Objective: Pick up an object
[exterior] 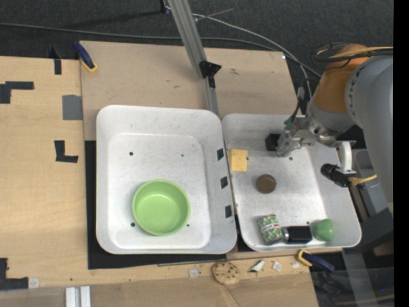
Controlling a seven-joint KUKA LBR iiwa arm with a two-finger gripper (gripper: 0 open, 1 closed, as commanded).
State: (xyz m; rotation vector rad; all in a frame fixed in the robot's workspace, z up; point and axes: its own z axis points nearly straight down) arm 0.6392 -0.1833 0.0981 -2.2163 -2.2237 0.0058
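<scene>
- Your arm [358, 94] reaches over the right bin [300, 165].
- Left bin [153, 126] holds a green bowl [161, 207].
- Your claw [284, 144] hangs low at the right bin's upper part — grip unreadable.
- Brown round object [266, 183] lies just below it — untouched.

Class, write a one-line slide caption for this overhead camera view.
Gripper poised over the right bin, above a yellow block and brown disc; green bowl in the left bin.
</scene>
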